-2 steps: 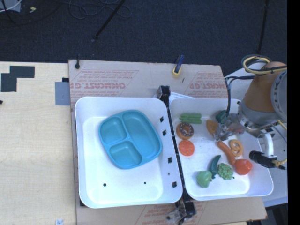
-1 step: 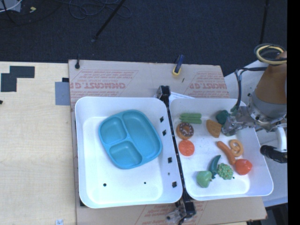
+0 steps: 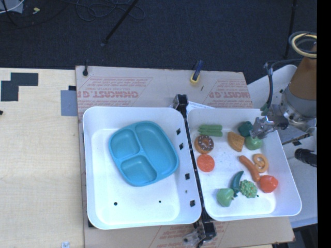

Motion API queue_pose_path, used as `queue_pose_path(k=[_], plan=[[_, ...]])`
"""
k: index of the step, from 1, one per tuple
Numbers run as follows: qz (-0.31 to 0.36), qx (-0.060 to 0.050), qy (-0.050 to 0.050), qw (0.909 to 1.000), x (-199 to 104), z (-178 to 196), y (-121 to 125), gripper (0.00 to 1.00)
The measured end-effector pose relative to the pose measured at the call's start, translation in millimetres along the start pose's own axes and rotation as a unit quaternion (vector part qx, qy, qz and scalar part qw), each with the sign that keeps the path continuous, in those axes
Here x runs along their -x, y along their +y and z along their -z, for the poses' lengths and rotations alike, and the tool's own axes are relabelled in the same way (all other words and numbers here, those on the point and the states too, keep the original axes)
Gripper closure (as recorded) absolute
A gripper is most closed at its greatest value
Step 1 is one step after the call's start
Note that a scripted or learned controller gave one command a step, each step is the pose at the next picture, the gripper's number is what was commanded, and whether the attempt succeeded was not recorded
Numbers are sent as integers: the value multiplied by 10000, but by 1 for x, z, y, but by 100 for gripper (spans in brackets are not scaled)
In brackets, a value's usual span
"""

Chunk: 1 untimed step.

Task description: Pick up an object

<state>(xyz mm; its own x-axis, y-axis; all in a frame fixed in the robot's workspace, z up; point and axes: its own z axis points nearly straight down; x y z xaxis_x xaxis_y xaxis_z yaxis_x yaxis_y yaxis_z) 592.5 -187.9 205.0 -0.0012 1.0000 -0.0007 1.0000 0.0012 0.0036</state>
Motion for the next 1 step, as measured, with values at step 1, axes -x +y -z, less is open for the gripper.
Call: queue_pose_path(k=[1], plan=[[-1,-13,2,10000,1,24,0,100]])
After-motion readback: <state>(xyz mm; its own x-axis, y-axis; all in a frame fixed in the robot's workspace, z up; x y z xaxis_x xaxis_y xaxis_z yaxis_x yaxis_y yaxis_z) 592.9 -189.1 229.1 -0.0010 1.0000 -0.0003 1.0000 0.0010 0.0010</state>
